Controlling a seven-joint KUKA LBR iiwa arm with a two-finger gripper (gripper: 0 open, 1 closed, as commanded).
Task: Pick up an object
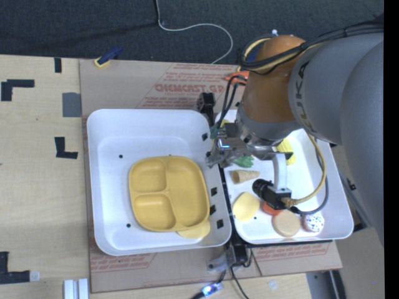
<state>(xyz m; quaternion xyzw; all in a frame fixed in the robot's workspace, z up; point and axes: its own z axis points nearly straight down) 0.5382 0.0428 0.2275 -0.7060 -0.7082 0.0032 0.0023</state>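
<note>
Gripper (225,149) over bin divider, grip state unclear; yellow tray (168,193) crowds left bin (112,136) near edge

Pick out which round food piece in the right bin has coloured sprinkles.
The white sprinkled ball at the right bin's front corner; the tan disc and yellow piece beside it are plain.

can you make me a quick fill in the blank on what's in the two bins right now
1. The yellow divided tray lies in the ____ bin.
2. The tray has ____ compartments.
3. The sprinkled white ball sits in the right bin's ____ right corner.
4. The arm's band is ____.

Missing words: left; three; near; orange
</note>
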